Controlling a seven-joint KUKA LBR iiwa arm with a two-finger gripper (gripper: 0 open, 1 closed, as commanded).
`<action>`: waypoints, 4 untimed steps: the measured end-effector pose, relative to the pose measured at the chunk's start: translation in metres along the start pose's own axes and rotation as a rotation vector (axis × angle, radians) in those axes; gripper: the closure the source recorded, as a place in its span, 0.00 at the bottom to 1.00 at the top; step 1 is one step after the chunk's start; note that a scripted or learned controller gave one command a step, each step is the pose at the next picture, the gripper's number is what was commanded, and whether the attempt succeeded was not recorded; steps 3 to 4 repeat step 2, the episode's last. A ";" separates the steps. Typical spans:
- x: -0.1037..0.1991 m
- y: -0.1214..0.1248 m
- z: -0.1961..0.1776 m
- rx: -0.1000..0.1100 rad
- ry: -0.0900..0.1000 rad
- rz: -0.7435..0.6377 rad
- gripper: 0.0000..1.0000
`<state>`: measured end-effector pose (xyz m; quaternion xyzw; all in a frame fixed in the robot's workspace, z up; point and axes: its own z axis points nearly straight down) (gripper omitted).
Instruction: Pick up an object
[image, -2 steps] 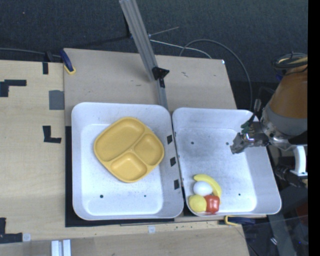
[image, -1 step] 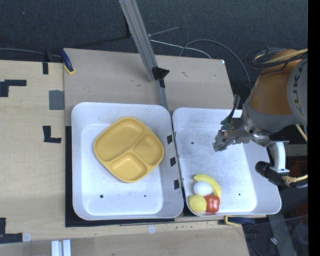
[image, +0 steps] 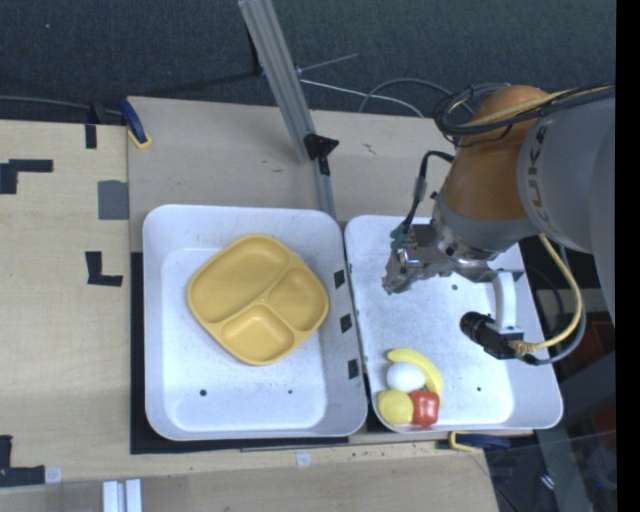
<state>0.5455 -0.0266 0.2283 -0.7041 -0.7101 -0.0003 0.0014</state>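
Scene: a grey and orange arm (image: 500, 190) is reaching in from the right over two shallow white bins sitting side by side.
Gripper: the gripper (image: 398, 275) is hanging over the upper left part of the right bin (image: 480, 400); whether it is open or closed cannot be told, and nothing is showing in its grasp.
Objects to pick: a small cluster is sitting in the right bin's near left corner, well apart from the gripper: a yellow banana (image: 420, 363) curling around a white ball (image: 404, 377), with a yellow round fruit (image: 394, 407) and a red piece (image: 425, 407) just beside them.
Left bin: a yellow divided plate (image: 258, 298) is lying flat in the left bin (image: 165, 330).
Risk: the pieces are touching and crowding the bin wall, so a descending gripper is likely catching two at once, or nudging the round ones away.
Risk, second: the corner is probably blocking one side of the grasp.
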 end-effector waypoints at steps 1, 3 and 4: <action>0.054 0.009 -0.006 0.000 0.000 0.001 1.00; 0.099 0.026 0.005 0.000 -0.002 0.002 1.00; 0.099 0.026 0.005 0.000 -0.002 0.002 1.00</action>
